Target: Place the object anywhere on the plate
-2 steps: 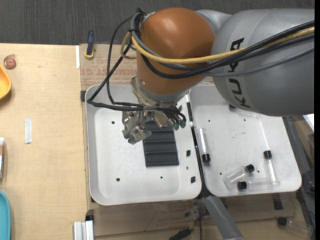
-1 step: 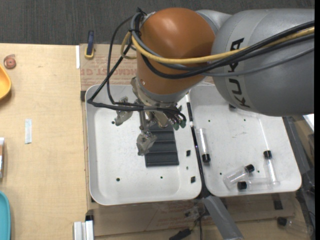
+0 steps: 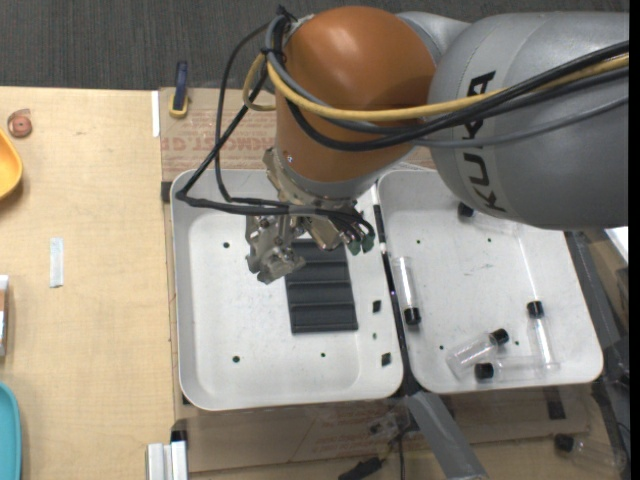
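Close to us, in the right bin (image 3: 580,363), a few small clear tubes with black caps (image 3: 490,353) lie near the front edge, and one more tube (image 3: 404,288) rests along its left edge. In the left bin (image 3: 205,368), a dark ridged block (image 3: 322,290) lies flat near the middle. The gripper (image 3: 272,258) hangs just over the block's back left corner. I cannot tell how it is set. Farther back is the big orange band (image 3: 350,78).
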Motion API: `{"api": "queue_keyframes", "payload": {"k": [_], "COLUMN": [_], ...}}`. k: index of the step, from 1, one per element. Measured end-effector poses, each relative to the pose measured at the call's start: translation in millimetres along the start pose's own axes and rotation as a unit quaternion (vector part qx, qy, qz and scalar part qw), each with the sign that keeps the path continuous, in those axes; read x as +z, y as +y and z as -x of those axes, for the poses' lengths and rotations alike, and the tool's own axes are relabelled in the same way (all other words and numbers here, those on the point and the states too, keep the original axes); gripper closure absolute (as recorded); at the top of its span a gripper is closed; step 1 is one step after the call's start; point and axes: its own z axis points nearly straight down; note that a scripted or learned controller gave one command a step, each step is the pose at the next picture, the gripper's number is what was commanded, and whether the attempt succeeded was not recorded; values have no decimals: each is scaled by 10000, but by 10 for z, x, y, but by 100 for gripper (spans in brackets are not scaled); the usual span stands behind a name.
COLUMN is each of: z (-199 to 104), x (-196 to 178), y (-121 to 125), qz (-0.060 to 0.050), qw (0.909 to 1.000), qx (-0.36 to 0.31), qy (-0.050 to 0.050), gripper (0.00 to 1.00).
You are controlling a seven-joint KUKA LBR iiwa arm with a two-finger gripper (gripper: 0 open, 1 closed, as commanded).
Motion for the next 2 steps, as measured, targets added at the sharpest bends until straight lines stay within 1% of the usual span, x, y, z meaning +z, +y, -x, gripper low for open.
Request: {"api": "queue_keyframes", "payload": {"k": [1,2], "z": [436,802], "x": [-391,497], "y": [-206,-567], "qz": [-4,-3], "qw": [9657,9776], "qx": [-2598,-2105], "qy": [15,23], "gripper": [100,100]}}
